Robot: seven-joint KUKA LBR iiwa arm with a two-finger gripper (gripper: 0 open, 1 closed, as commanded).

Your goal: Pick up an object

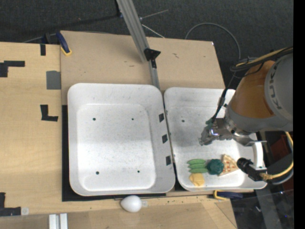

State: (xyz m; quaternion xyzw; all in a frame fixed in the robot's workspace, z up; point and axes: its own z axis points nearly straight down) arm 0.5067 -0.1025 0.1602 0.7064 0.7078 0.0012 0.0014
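My end effector [208,136] hangs over the right bin [190,104], and I cannot tell how it is set. Near it, at the bin's front edge, lie a green toy [196,164], a teal toy [215,166], a pizza slice toy [229,164] and a yellow piece [197,179].

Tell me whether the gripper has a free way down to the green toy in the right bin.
Probably yes. The gripper hangs over bare bin floor just above the green toy, with nothing between them.

A grey arm [286,87] is showing an orange band [252,97], black cables and a metallic gripper [209,135].
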